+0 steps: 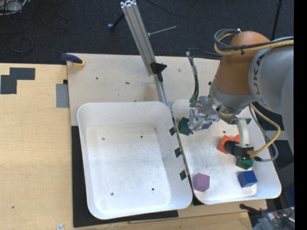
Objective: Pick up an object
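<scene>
Bins: two shallow white plastic bins, the left bin [91,128] and the right bin [268,188], side by side.
Blocks: five in the right bin, one purple cube [201,181], one blue cube [247,178], one orange block [224,143], one green block [245,163], one dark green block [184,126].
Writing: letters on the grey arm [273,80], maybe "KUKA", too skewed to read.
Gripper: two-finger gripper [195,123] sits right beside the dark green block near the divider; grip unclear.
</scene>
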{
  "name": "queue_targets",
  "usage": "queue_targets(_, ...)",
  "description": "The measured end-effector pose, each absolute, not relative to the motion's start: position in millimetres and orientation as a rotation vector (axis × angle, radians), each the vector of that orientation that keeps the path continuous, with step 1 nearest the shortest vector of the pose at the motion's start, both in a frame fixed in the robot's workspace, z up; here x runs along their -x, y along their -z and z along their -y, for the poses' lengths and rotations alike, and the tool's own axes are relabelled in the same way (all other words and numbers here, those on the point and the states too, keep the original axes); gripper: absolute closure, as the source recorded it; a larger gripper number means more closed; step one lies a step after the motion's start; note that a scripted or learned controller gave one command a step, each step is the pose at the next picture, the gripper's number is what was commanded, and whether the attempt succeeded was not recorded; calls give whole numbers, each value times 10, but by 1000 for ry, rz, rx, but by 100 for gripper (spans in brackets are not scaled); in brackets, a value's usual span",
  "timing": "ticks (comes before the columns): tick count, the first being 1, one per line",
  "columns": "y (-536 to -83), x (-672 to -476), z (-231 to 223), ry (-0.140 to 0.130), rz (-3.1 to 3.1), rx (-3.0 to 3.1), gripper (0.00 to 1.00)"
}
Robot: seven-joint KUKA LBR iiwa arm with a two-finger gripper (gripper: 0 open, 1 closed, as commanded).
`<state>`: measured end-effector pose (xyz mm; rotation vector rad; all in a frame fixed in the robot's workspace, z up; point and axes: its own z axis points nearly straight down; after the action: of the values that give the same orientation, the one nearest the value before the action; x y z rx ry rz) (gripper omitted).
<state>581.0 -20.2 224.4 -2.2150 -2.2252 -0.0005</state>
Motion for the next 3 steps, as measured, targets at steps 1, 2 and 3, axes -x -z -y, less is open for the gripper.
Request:
queue_targets(1, -2192, -6028, -185, -1, 2223, 2216, 100)
queue_targets(2, -2292, -6236, -601, 0, 2224, 2218, 100)
queue_targets(3, -2231, -6545, -909, 0, 2223, 2220, 100)
